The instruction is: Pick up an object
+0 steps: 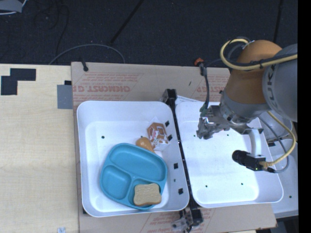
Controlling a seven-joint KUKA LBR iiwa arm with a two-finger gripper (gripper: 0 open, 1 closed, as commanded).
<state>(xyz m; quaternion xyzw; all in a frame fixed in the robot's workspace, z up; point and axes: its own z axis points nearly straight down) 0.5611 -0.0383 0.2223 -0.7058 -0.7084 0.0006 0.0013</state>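
two shallow white bins are seen side by side on a bench, the left bin [87,130] and the right bin [228,188], divided by a dark strip where their rims meet. in the left bin a blue divided plate [124,171] is laid towards the near side, and a tan slice of bread [147,194] is seen resting in its nearest compartment. just beyond the plate's far edge an orange-brown rounded object [144,143] is lodged, touching or nearly touching the plate rim, and beside it, closer to the dividing strip, a small packet [158,134] with brown and white wrapping is found (its print is too small to be read). the grey arm [284,81] with its orange band is brought in from the right, and the gripper [206,129] is held over the far left part of the right bin, near the dividing strip and well apart from the plate. nothing is seen between its fingers; whether they are released or clenched cannot be told from this angle. a black cable fitting [245,159] is seen hanging beside the wrist over the right bin.
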